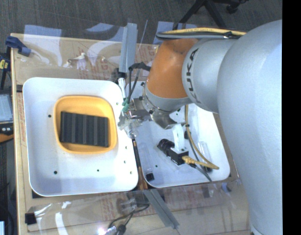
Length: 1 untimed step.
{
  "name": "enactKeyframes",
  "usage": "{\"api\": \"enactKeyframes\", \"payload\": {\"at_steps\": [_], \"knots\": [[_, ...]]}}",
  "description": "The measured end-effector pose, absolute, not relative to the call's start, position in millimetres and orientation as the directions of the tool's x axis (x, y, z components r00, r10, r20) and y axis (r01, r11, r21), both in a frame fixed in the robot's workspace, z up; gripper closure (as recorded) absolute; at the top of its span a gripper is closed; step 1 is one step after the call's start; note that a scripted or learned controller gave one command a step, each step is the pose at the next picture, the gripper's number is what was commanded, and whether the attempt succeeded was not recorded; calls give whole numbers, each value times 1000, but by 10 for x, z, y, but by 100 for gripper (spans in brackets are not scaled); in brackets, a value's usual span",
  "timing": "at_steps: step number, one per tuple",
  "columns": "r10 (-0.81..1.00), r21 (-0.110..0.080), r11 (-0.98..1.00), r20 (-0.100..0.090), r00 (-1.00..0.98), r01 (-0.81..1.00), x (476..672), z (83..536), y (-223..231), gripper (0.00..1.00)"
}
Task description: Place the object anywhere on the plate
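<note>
A yellow plate (85,105) with rounded corners lies in the left bin (42,170). A dark ribbed rectangle (85,129) covers the plate's middle. My gripper (127,119) hangs over the seam between the two bins, just right of the plate's right rim. The wrist and orange band hide much of it from above. I can see nothing held under it.
The grey arm covers most of the right bin (209,173). A small black piece (149,176) lies near that bin's front left corner. A grey metal bar (128,43) stands behind the bins, and blue clamps sit at the bench's far left edge.
</note>
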<state>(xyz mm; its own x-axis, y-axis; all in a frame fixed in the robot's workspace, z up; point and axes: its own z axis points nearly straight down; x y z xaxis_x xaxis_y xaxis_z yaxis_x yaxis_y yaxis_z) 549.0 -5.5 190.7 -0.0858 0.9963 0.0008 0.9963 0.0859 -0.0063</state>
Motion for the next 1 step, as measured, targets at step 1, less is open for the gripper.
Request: {"api": "enactKeyframes", "payload": {"at_steps": [1], "knots": [[996,-6,85,0,-85,996,5490,1909,-61,0]]}}
